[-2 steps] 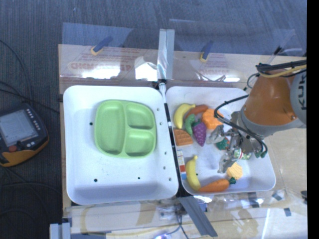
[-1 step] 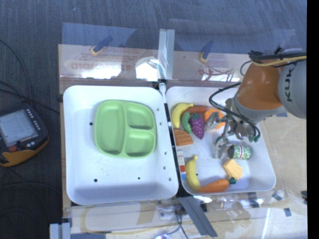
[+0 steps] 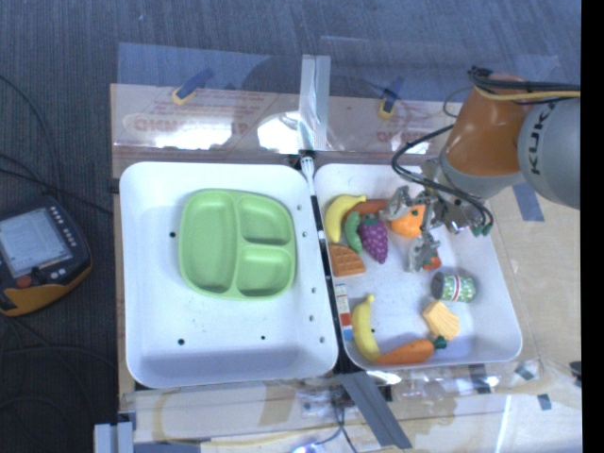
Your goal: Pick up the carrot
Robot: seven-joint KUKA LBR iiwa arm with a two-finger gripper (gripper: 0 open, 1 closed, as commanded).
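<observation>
Left bin (image 3: 151,281): a green divided plate (image 3: 236,243). Right bin (image 3: 500,333): bananas, grapes (image 3: 375,239), a can (image 3: 455,287) and the carrot (image 3: 408,352), which lies at the near wall, touching the lower banana (image 3: 363,328). The gripper (image 3: 422,229) hangs over the far part of this bin, well apart from the carrot; whether its grasp is released cannot be told. The pick appears not yet done.

robotics lab, grey carpet (image 3: 75,45), teach pendant (image 3: 40,253) on floor, loose cables (image 3: 38,130), taped bench (image 3: 226,111)
</observation>
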